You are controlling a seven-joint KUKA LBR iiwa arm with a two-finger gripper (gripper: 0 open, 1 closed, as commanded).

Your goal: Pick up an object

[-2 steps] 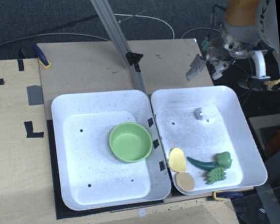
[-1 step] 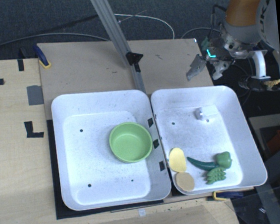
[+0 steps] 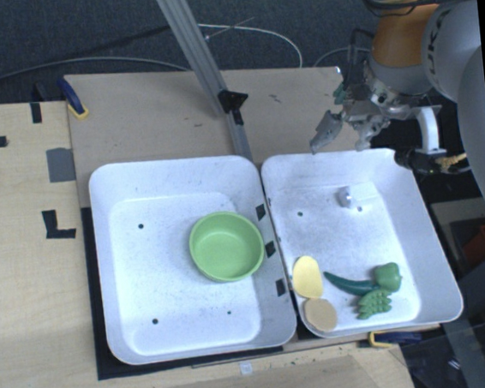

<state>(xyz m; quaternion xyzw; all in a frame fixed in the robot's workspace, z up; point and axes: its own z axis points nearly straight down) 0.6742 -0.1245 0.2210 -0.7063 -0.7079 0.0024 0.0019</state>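
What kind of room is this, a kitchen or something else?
Probably a robot lab, not a kitchen. A robot arm's gripper hangs over a workbench marked with tape. Two white bins hold a green bowl and toy food, like the green pepper.

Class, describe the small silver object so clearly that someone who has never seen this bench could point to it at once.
Start at the right-hand white bin, the one nearer the arm. Most of its contents crowd the near edge: a yellow piece, a tan disc and green toys. The small silver object lies alone in the far half, the one metallic grey thing in the bin.
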